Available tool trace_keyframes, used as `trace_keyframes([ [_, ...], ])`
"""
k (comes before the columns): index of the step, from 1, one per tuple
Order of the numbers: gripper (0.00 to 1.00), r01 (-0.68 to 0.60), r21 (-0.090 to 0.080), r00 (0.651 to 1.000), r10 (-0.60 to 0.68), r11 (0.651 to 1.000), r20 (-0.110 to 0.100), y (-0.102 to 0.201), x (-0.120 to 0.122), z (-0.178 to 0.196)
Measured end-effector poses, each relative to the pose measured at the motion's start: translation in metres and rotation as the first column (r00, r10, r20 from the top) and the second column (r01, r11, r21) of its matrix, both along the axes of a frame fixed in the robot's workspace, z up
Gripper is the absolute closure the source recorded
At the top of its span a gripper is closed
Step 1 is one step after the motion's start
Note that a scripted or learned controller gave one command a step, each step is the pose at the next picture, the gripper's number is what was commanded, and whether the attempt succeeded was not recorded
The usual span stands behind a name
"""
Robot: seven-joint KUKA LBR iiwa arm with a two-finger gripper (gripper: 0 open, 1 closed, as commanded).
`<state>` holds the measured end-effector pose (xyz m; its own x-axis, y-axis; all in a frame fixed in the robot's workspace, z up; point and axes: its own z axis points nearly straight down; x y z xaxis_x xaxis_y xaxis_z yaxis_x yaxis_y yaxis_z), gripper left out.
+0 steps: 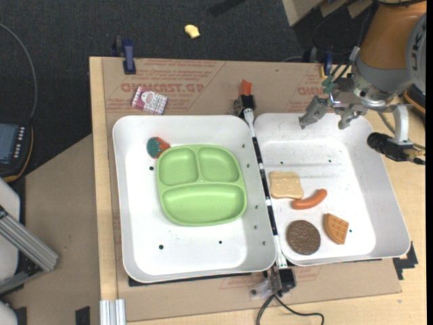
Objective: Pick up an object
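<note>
Left bin (pixel 135 249), well left of the fingers: a green divided plate (pixel 201 185) with a small round toy (pixel 158 146) at its upper-left corner. Right bin (pixel 385 202), below the fingers: toast slice (pixel 285 185), sausage (pixel 309 199), brown patty (pixel 302 237) and waffle piece (pixel 336 228), all resting on the floor. Gripper (pixel 329 114) hovers at the far rim, fingers spread and empty. No pick completed; selection, descent, closure and lift remain.
</note>
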<state>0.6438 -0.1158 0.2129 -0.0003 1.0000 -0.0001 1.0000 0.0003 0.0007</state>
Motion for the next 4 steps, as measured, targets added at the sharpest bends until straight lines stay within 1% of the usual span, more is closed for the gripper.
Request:
trace_keyframes([
  [1,0.0,0.004,0.003,1.0,-0.004,1.0,-0.011,-0.009,-0.092,-0.044],
  [2,0.0,0.0,0.002,1.0,0.0,1.0,-0.004,0.019,-0.109,-0.062],
  [3,0.0,0.003,0.001,1.0,-0.003,1.0,-0.006,0.002,-0.141,-0.132],
  [4,0.0,-0.004,0.0,1.0,0.004,1.0,0.005,0.023,-0.075,-0.128],
])
